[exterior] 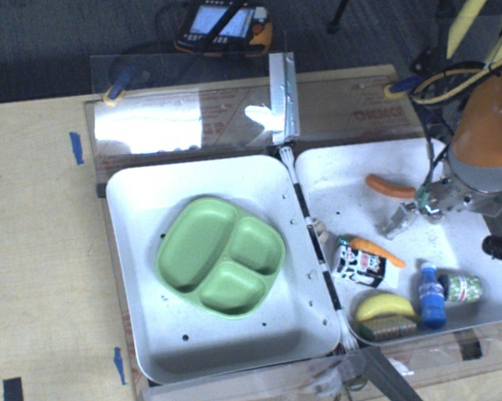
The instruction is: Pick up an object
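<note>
Your arm (490,134) came in from the right edge of the camera view, its orange band uppermost and the grey wrist section just below it, angled down and to the left. From that wrist the hand (402,219) stretched further left and slightly downward, low over the right-hand bin. Its grey metal fingers (393,222) pointed left, away from the wrist. You could see nothing held between them. Whether they were parted or closed could not be told from this slanted view, since they overlapped into one pale shape. Dark cabling ran along the wrist beside the hand's base.
</note>
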Controlling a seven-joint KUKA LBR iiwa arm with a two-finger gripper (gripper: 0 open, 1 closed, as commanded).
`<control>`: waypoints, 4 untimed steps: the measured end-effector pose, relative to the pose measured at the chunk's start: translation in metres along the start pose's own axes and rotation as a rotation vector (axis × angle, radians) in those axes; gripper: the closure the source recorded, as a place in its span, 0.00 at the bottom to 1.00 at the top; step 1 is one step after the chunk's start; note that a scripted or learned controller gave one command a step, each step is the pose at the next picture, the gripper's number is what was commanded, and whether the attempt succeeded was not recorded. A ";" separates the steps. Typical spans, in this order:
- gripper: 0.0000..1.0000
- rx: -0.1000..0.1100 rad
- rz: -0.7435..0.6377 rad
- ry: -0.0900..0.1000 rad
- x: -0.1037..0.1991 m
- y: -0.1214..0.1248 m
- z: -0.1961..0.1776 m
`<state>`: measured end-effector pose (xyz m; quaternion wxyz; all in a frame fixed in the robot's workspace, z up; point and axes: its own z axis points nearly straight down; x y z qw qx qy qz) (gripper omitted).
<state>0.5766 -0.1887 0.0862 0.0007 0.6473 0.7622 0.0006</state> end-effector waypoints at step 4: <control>1.00 0.000 0.251 -0.001 0.035 0.043 -0.107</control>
